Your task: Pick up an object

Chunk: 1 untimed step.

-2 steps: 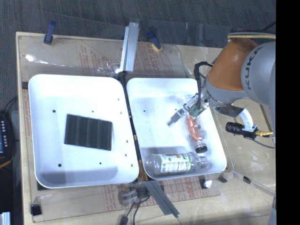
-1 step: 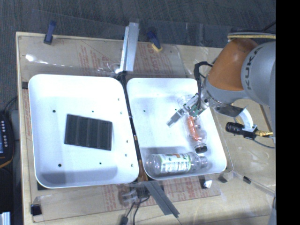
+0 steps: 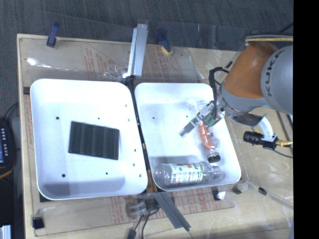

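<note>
Arm over the right bin [image 3: 149, 103]
The jaws [image 3: 197, 123] hang just above the small orange bottle [image 3: 205, 138]; I cannot tell how open they are; best to drop straight down and squeeze its middle; the big bottle [image 3: 187, 173] lies near.

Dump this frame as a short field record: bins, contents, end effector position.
left bin: holds a flat black ribbed pad
right bin: holds two bottles
large bottle: clear, lying on its side along the near wall
small bottle: clear with orange-pink contents, dark cap, lying down
end effector: over right bin, beside small bottle's upper end
grasp: not evident
</note>
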Motion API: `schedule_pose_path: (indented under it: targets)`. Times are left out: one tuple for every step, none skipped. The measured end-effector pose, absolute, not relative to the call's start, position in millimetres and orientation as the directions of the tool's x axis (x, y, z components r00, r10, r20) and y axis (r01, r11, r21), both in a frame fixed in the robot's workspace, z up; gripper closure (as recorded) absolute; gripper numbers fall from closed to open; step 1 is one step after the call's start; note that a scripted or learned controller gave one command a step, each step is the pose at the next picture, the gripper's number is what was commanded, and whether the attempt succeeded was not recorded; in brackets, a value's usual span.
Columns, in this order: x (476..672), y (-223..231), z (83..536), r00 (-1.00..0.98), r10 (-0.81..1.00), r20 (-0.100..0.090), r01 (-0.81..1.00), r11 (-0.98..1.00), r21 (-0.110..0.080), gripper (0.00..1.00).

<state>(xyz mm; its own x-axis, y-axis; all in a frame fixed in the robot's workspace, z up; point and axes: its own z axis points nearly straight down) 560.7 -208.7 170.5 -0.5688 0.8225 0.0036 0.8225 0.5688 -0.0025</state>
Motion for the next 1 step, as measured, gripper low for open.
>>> schedule_pose_path:
  targets:
    - [551.4,-208.8,182.9,-0.584,0.812,0.004,0.812,0.584,-0.003,0.00]
